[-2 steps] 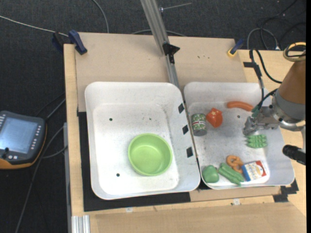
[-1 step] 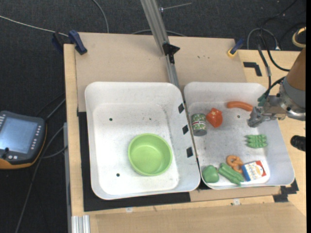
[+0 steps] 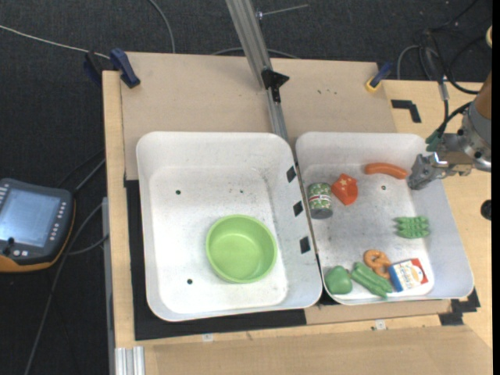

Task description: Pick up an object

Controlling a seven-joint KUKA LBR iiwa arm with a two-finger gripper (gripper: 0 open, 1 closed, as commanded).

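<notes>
The right bin (image 3: 437, 241) holds several small items. An orange sausage-shaped piece (image 3: 385, 170) lies near its back, a red pepper-like piece (image 3: 345, 189) and a small green-labelled can (image 3: 319, 199) sit beside the divider. A green ridged piece (image 3: 412, 226) lies at the right. At the front lie a green lump (image 3: 337, 280), a green pod (image 3: 372, 280), an orange pretzel (image 3: 376, 260) and a small white-and-red carton (image 3: 409, 274). My gripper (image 3: 423, 173) hangs over the bin's right back part, just right of the orange sausage piece.
The left bin (image 3: 156, 170) holds a light green bowl (image 3: 241, 248). A metal post (image 3: 251, 33) slants up from between the bins at the back. A handheld pendant (image 3: 31, 223) lies off the bench at far left.
</notes>
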